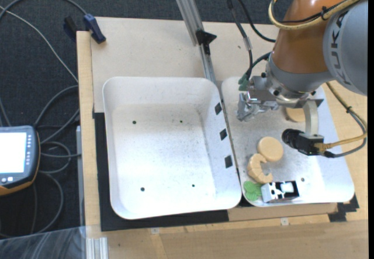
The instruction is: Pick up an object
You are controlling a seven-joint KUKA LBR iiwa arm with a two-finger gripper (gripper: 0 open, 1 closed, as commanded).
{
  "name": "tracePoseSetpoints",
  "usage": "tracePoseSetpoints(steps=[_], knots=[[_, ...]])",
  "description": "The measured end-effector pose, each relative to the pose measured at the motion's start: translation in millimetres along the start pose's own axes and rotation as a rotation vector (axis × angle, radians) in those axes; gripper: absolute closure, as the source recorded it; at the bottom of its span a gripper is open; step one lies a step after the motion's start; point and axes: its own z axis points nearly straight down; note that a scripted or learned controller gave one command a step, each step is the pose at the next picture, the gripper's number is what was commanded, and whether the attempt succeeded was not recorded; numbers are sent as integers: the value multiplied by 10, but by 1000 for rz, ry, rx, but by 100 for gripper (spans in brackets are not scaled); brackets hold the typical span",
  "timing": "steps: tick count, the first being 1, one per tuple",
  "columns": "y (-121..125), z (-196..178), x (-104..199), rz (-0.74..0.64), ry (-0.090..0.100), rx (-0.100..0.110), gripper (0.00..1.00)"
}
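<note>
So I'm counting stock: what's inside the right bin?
In the right bin: a tan disc, a tan curved piece, a green item, a black-and-white box. The arm covers its far end.

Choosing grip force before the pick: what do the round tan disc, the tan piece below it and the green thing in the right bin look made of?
Round tan disc: looks like unfinished wood, matte, pale, even-toned. Tan piece: same matte tan, probably wood too; its lumpy outline leaves this open. Green thing: flat, bright, uniform colour suggests plastic or foam; too small to be sure. All lie in the white bin, apparently smooth moulded plastic.
</note>
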Motion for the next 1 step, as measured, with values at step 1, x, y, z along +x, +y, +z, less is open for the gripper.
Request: tracePoseSetpoints(steps=[1], knots=[[-22,94,480,1,-2,1,100]])
